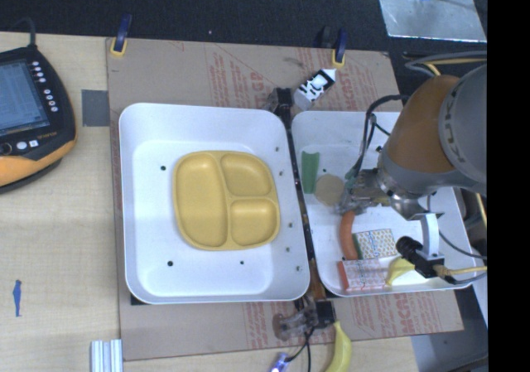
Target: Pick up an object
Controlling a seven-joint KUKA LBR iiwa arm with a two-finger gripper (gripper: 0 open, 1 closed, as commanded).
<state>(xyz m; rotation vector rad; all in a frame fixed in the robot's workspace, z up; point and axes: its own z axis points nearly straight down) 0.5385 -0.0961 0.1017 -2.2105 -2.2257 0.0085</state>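
The right bin [331, 126] holds a green block [310, 170], a tan round piece [329, 190], an orange-red sausage [347, 236], a patterned packet [374, 242], a red-and-white box [363, 276] and a yellow piece [403, 272]. My gripper [354, 199] hangs low over this bin, just above the sausage's upper end and right beside the tan piece. The grey wrist and orange band [418, 134] cover the bin's right part.
The left bin [141, 196] carries a yellow divided plate [225, 199]. A teach pendant [29, 118] lies at the far left of the bench. A banana [340, 349] lies below the bins, and a black-and-white tag [315, 85] above them.
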